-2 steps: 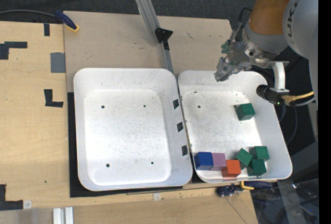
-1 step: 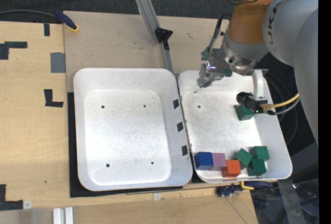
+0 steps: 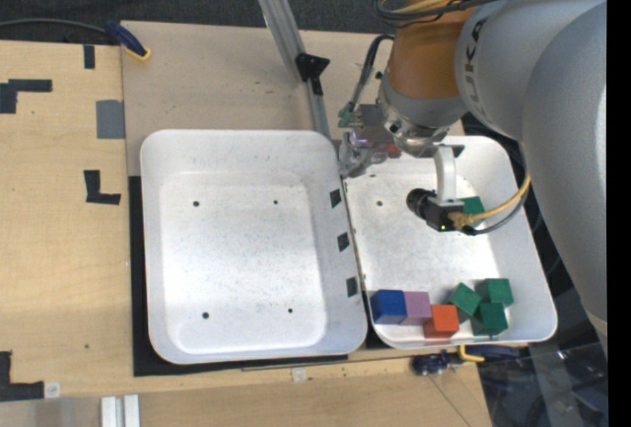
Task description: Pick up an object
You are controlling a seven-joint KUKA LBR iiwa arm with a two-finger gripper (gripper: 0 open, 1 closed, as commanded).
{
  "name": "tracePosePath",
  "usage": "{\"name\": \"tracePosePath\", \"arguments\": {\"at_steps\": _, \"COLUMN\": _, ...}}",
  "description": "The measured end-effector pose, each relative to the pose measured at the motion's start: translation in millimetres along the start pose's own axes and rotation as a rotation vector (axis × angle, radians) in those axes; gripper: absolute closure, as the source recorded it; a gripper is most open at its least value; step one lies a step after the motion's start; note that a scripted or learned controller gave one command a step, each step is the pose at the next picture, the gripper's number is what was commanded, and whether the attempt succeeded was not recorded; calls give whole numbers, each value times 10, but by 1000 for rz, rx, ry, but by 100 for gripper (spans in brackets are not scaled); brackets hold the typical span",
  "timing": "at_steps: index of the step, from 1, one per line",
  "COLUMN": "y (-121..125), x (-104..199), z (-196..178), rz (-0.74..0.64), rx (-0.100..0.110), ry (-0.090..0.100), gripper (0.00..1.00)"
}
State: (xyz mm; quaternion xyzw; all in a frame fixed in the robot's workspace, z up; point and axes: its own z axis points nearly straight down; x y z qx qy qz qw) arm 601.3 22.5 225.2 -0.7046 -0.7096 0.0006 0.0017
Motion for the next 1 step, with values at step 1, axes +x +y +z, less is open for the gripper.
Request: {"name": "tracePosePath", "arguments": {"at_steps": 1, "y": -186, "x": 575, "z": 15, "rz": 0, "rx": 0, "ry": 0, "gripper": 100}}
